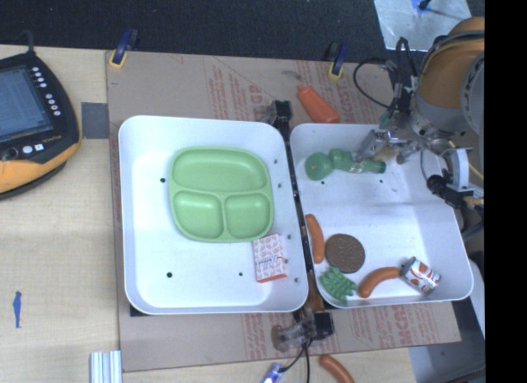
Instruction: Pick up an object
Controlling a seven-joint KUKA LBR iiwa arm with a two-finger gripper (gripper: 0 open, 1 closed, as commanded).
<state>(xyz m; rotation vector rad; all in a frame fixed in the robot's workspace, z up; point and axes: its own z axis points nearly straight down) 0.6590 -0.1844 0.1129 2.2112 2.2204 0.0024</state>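
My gripper [372,152] hangs low over the far part of the right bin [436,225], reaching in from the right. It sits right at the thin end of a green toy [328,164] that has a round head on the left and a handle-like part running right under the gripper. Whether the toy is held I cannot tell. Nearer the front of this bin lie an orange sausage [314,237], a brown round disc [344,252], a green leafy piece [336,282], a curved orange hot dog [379,281] and a small can [421,274].
The left bin [140,208] holds a green divided plate [221,192] and a small red-and-white packet [270,258]. An orange carrot [317,105] lies on the cardboard behind the bins. A teach pendant [29,122] rests at the far left.
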